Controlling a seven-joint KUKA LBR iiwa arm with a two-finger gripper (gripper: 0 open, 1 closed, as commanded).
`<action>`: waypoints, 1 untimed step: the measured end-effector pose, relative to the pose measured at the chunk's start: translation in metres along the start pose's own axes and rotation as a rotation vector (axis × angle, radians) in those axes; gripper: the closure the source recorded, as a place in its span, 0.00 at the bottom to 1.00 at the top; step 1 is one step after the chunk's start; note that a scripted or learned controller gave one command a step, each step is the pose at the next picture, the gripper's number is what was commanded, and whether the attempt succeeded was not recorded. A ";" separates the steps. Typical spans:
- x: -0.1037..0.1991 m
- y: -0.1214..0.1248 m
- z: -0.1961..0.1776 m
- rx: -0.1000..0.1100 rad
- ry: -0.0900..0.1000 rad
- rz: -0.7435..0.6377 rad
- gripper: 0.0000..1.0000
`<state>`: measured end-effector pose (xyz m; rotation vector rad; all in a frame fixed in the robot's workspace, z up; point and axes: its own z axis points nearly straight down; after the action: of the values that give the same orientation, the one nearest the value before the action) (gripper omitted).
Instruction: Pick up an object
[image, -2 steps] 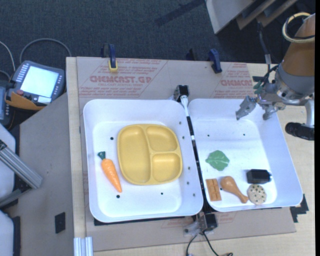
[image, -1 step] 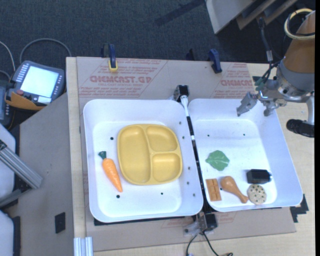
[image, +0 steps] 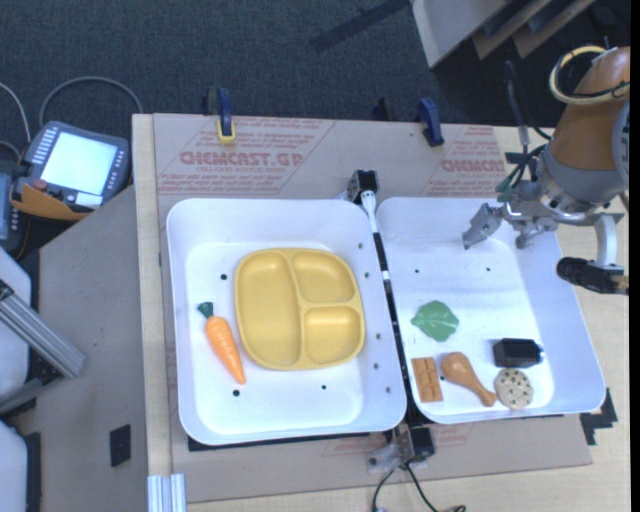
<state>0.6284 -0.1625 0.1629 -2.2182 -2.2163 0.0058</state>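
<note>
Camera view: we see the gripper (image: 503, 229) over the far part of the right bin (image: 560, 300), fingers spread apart, nothing between them. Pickable items sit along that bin's near side, well apart from the gripper: green leaf (image: 435, 320), black block (image: 517, 352), drumstick (image: 467, 374), cracker (image: 426, 379) touching or just beside the drumstick, round cookie (image: 513, 387). In the left bin (image: 190, 300) we note a yellow divided plate (image: 298, 306) and a carrot (image: 224, 346) just beside it.
</note>
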 end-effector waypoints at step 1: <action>0.007 0.007 0.052 0.001 0.000 -0.002 0.00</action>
<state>0.6352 -0.1556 0.1109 -2.2153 -2.2181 0.0060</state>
